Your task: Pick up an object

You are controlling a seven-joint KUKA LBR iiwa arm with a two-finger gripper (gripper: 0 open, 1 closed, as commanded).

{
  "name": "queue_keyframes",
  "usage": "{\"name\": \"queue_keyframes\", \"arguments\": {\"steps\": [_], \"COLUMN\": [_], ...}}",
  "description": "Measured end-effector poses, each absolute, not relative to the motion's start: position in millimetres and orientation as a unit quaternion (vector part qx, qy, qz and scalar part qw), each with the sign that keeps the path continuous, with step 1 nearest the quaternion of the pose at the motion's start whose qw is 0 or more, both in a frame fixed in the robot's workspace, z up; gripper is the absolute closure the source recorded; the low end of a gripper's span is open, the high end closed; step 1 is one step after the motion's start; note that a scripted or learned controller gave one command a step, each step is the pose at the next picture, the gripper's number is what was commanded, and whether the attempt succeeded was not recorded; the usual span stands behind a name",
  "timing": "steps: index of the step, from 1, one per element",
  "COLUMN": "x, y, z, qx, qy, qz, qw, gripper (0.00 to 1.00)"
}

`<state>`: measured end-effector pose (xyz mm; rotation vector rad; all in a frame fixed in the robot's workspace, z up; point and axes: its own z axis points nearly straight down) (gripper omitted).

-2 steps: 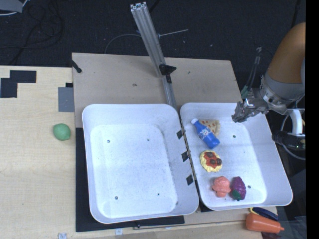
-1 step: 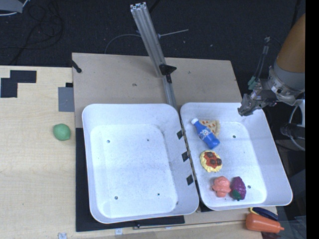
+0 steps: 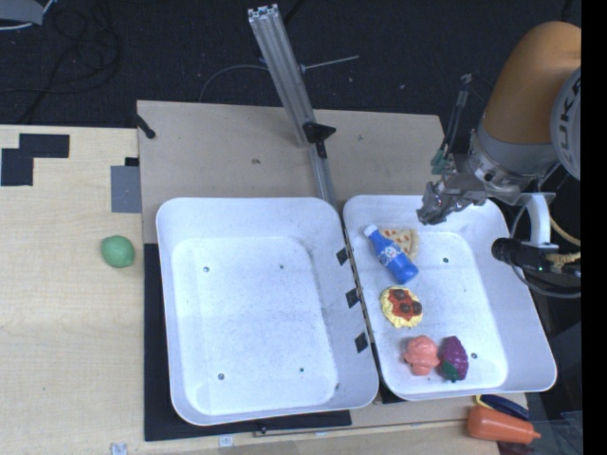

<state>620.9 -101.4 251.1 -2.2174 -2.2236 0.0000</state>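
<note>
The right white bin [image 3: 503, 301] holds a blue bottle [image 3: 392, 254] lying on its side, with a yellow waffle-like piece [image 3: 405, 240] just behind it. Lower down lie a round pizza-like toy [image 3: 401, 307], a pink toy [image 3: 420, 354] and a purple grape bunch [image 3: 454, 357]. My gripper [image 3: 434, 209] hangs over the bin's far edge, to the upper right of the bottle and apart from it. Nothing shows between its tips.
The left white bin [image 3: 247, 311] stands beside the right one. A green ball [image 3: 119, 251] rests on the bench at the left. An orange carrot-like toy [image 3: 501, 426] lies outside the right bin's front corner. A metal rail [image 3: 289, 79] slants up behind the bins.
</note>
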Motion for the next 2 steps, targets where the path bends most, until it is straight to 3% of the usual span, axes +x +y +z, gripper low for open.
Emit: {"name": "queue_keyframes", "arguments": {"steps": [2], "x": [613.7], "y": [-2], "z": [227], "qx": [-0.706], "qy": [-0.708], "qz": [0.0002], "qw": [0.001], "gripper": [1.0]}}
